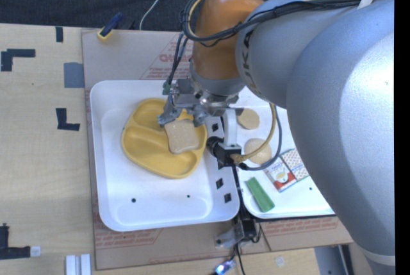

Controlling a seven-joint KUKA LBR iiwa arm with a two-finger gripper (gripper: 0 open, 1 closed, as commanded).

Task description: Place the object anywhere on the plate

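White bin (109,158), yellow plate (144,142), toast slice (181,137), cardboard's red print unreadable

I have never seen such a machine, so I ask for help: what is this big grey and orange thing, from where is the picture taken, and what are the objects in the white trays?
The big grey shape with the orange band is a robot arm. It reaches in from the right, and one fixed camera looks down on the bench at a slant. At the arm's end is a two-finger gripper.

Two shallow white bins stand side by side. The left bin holds a yellow plate. A tan toy bread slice sits over the plate, just below the gripper; I cannot tell whether it is gripped or already resting there.

The right bin holds two round tan pieces, a green block and a small printed carton.
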